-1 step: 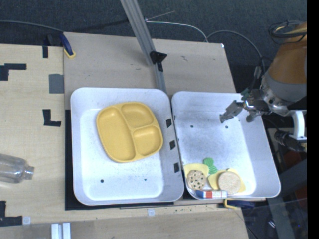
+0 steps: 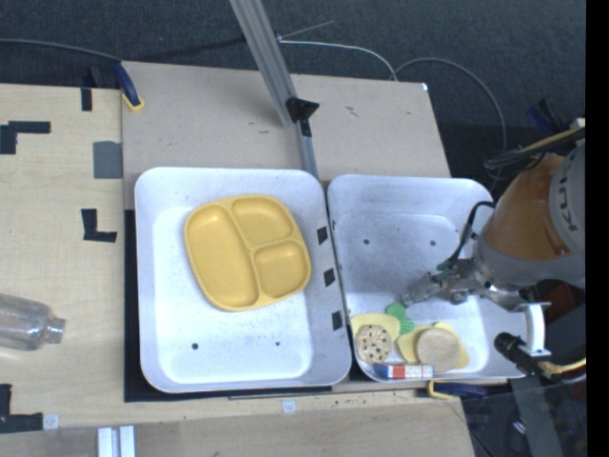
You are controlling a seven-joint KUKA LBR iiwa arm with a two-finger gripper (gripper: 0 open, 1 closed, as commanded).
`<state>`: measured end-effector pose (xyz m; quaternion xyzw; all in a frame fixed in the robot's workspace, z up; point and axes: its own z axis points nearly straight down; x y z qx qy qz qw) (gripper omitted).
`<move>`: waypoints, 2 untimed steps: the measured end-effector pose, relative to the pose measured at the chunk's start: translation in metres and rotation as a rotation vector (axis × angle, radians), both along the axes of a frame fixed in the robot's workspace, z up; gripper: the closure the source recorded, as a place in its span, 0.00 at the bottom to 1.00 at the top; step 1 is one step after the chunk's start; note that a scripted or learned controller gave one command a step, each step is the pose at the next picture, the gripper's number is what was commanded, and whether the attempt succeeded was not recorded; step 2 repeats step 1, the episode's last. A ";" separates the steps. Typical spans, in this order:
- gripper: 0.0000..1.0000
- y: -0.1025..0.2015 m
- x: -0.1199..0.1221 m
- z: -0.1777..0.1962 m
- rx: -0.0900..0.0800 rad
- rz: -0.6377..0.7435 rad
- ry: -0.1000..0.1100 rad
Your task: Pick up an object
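Small toy foods lie along the front of the right bin [image 2: 400,208]: a pale round cookie with dark dots [image 2: 374,340], a green piece [image 2: 398,314], a tan disc [image 2: 438,347] lying on a yellow piece [image 2: 407,347], and a red, white and blue bar [image 2: 400,372] against the front wall. My gripper [image 2: 419,291] reaches in from the right and hangs low, just behind and slightly right of the green piece. Nothing can be seen held in it. The grey arm with its orange band [image 2: 528,222] sits over the bin's right side.
A yellow divided plate [image 2: 247,251] lies in the left bin [image 2: 147,255]. A clear bottle [image 2: 24,322] lies on the bench at far left. A slanted metal bar [image 2: 262,36] runs down to the back of the bins. Cables trail behind the bench.
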<state>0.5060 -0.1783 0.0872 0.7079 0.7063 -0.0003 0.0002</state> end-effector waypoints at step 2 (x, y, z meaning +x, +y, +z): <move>0.00 0.078 -0.021 0.002 0.001 0.007 -0.001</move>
